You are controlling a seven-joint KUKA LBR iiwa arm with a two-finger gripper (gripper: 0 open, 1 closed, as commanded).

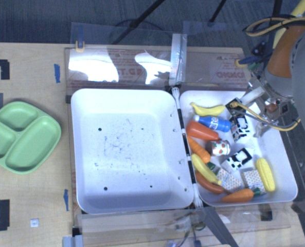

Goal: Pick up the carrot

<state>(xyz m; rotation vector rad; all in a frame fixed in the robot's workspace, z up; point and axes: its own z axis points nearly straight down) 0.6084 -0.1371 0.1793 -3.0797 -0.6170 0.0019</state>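
A single fixed camera looks down on the table [34, 60] from above, tilted at a slant so the far edge and the dark floor beyond it show along the top. It stands far enough back to take in both white bins, the left bin [85, 104] and the right bin [283, 153]. The arm [288, 50] enters at the right.

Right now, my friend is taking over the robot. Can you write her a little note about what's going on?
Gripper: over the top of the right bin, beside the toys; I cannot tell if it has anything.
Carrot: lying along the right bin's near edge, next to the corn, among bananas and other toys.
Done: nothing yet, the carrot is not lifted.
Left: move to the carrot, grab it, lift it.
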